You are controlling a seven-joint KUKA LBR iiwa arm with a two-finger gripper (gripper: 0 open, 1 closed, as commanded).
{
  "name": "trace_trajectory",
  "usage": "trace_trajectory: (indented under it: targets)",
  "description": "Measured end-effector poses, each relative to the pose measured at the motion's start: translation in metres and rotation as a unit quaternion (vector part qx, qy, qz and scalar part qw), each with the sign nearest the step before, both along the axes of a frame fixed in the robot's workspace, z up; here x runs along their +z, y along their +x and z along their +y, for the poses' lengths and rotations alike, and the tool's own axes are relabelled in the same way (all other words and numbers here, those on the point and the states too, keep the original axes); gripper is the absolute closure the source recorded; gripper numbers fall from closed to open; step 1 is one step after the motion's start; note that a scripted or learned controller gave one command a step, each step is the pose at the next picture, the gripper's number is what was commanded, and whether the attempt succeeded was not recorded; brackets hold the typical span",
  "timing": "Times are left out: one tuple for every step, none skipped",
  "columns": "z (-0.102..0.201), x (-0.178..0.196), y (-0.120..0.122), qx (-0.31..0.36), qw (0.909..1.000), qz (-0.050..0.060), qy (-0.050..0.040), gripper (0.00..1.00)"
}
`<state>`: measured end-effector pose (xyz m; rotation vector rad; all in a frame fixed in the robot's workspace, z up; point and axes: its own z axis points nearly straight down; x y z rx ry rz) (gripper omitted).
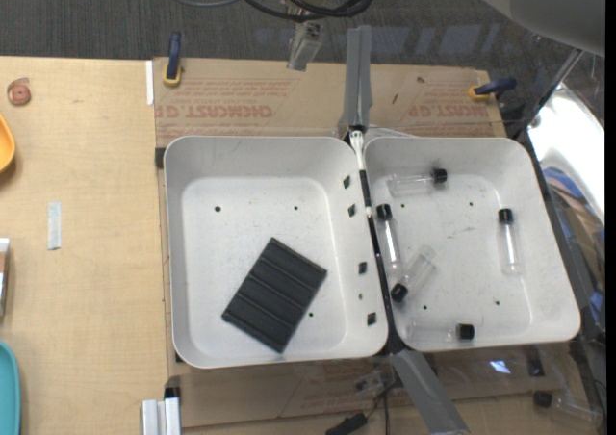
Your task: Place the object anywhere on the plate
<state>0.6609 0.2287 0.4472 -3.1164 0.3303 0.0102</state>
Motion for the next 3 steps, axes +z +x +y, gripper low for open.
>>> trace_trajectory:
  targets:
    - [-0.001,0.008,0.001,-0.003,1.0,0.001,0.0022,1.0]
    - [-0.002,0.015,0.003,-0.006,1.0,0.002,0.0045,1.0]
    - [-0.003,0.022,0.004,-0.01,0.9999,0.004,0.0068,1.0]
